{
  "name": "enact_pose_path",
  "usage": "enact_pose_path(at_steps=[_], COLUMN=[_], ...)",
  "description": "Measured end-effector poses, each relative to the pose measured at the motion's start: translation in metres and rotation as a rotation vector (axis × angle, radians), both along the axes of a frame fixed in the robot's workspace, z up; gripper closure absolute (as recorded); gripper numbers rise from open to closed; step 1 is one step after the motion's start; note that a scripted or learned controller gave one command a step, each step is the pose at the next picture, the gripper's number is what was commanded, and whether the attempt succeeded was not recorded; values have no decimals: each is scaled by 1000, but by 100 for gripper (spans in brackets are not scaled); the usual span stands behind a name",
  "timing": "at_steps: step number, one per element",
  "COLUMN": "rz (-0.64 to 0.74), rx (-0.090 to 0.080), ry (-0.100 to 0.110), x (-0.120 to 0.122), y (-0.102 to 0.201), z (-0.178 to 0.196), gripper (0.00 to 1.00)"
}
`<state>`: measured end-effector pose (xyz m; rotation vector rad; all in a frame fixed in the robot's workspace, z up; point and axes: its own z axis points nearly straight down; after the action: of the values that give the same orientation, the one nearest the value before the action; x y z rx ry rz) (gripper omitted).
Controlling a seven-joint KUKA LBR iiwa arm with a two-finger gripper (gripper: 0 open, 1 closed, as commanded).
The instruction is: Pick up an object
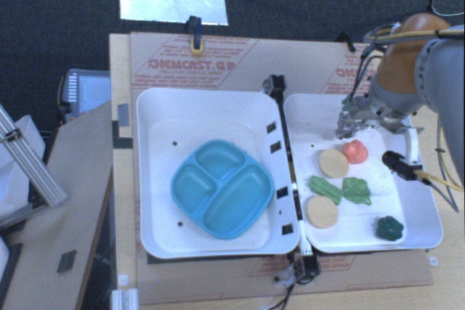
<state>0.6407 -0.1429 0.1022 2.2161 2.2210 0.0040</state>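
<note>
On the right bin (429, 221), my gripper (350, 125) hovers above the red ball (355, 152); finger state unreadable.

Red-pink ball (355, 152) lies just below the gripper (347, 128), touching tan disc (333, 163); green pieces, second disc farther below.

- We see our grey arm (436, 72) reaching in from the right, orange band uppermost.
- Our gripper (349, 128) points down, low over the bench.
</note>
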Motion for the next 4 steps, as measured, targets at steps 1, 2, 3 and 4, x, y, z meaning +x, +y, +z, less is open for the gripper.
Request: enact_pose_path(at_steps=[1, 2, 3, 4], rz=[2, 3, 3, 6], rx=[1, 0, 0, 2], ry=[-1, -3, -2, 3], x=[3, 4, -3, -9], y=[7, 12, 11, 59], z=[46, 110, 158, 163], gripper=[100, 100, 100, 100])
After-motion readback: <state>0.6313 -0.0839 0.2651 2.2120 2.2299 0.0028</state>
